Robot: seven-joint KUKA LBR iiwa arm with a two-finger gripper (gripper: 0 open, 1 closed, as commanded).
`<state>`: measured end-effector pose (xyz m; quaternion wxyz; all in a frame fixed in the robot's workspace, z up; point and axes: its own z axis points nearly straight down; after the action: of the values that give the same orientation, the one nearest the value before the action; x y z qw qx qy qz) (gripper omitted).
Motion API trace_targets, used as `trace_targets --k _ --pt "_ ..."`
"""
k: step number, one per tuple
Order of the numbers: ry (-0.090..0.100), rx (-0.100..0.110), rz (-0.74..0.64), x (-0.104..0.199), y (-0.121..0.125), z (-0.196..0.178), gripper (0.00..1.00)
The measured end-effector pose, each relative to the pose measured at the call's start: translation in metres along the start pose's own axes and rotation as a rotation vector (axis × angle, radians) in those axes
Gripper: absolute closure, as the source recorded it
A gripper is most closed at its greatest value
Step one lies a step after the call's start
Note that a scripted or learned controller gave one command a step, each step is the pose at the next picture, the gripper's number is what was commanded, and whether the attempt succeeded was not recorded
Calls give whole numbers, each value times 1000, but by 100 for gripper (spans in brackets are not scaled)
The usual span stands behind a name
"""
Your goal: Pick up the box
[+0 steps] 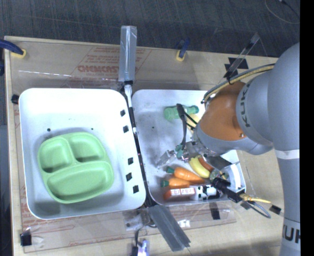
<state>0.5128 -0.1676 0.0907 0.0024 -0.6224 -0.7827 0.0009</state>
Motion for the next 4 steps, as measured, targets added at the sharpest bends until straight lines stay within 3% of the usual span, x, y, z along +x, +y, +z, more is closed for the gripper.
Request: trace_targets --k 1,2,3,4 --pt "-1 -3 259 18 81 -20 0" --pt "2 0 589 -13 20 -1 0" --pt "1 0 1005 -37 96 -20 0" --pt "2 6 1235 35 121 -1 0"
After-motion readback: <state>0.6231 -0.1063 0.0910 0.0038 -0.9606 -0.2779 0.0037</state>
